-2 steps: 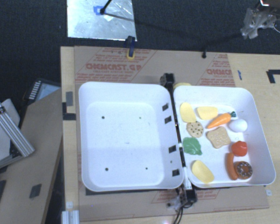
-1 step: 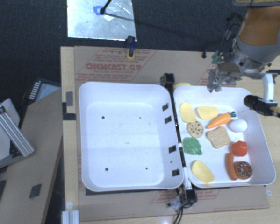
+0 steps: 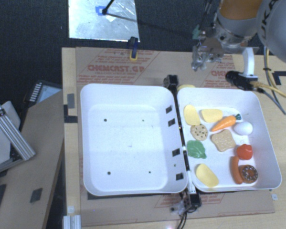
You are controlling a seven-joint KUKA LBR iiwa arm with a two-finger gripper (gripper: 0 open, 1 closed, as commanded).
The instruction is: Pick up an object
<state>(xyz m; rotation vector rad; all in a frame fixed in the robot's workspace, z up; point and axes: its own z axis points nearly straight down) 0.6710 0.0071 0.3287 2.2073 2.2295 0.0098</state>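
Nothing lifted yet: tool (image 3: 203,61) is held above the table, grip state indiscernible; toy foods are left in right bin (image 3: 267,128).

My surface (image 3: 114,66) is brown printed cardboard on dark carpeted floor (image 3: 28,27), with a shiny metal plate (image 3: 85,18) beyond and an aluminium rail (image 3: 6,132) left.
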